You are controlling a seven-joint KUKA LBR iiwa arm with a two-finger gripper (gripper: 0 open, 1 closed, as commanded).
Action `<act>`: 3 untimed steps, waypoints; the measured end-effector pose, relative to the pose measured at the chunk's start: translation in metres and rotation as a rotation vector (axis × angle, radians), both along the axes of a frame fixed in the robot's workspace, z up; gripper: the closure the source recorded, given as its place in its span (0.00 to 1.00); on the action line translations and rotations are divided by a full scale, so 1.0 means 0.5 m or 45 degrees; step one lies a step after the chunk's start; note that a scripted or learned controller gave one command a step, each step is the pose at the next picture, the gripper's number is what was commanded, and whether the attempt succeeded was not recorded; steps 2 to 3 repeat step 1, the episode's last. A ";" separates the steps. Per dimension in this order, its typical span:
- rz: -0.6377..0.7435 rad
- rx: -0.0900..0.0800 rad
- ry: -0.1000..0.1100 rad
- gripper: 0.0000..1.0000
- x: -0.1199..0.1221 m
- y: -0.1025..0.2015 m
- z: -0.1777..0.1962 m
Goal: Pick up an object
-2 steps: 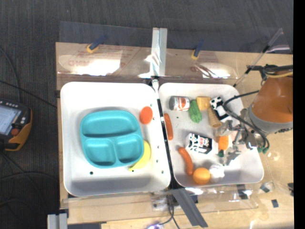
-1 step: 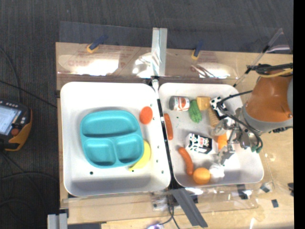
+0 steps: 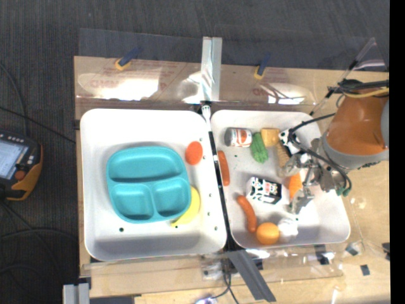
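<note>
Gripper (image 3: 299, 189) hovering in right bin (image 3: 329, 233), over orange piece (image 3: 294, 182); finger state unclear, cannot tell. Should be centring on piece, descending straight, avoiding milk carton (image 3: 264, 190).

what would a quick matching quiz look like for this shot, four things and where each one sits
Things:
1. teal divided plate
2. orange ball
3. small can
4. black-and-white carton

Places:
A. middle of the right bin
B. near front edge of the right bin
C. left bin
D. far left corner of the right bin

Pairs: 1-C, 2-B, 3-D, 4-A
</note>
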State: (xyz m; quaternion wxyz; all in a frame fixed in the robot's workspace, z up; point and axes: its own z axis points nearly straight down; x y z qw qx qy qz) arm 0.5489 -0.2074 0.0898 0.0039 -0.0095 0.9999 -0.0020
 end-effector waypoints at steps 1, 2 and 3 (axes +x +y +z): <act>0.054 0.002 0.001 0.00 0.025 -0.018 -0.001; 0.054 0.002 0.001 0.00 0.025 -0.018 -0.001; 0.054 0.002 0.001 0.00 0.025 -0.018 -0.001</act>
